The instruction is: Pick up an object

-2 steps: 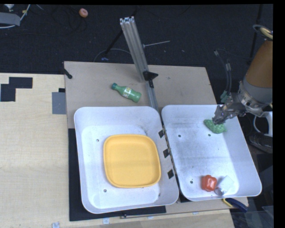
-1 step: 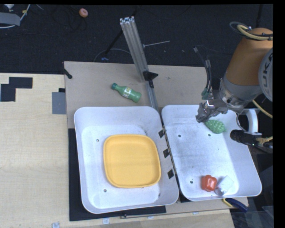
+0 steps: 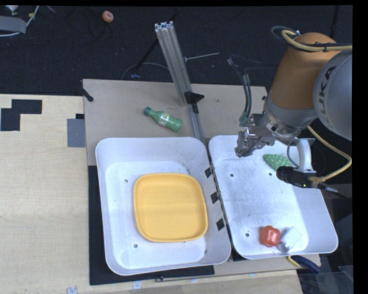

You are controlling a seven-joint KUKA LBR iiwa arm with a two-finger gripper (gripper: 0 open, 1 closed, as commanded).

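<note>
Fingers (image 3: 246, 144) over right bin's (image 3: 253, 195) far edge; can't tell if open or holding anything.

grey arm (image 3: 339, 86), orange band (image 3: 299, 63), yellow cable (image 3: 293, 37)

I count two white bins (image 3: 109, 172), one yellow plate (image 3: 170, 207), one green bottle (image 3: 163, 119). One red object (image 3: 269, 235), one green object (image 3: 274, 160).

A green bottle (image 3: 163, 119) lies on its side on the bench (image 3: 126, 100), just beyond the left bin's far rim, at about twelve o'clock from it. An aluminium rail (image 3: 176, 60) slants across the bench at one o'clock from the bottle. A small orange ball (image 3: 107, 16) sits on the dark floor at eleven o'clock, well apart.
</note>
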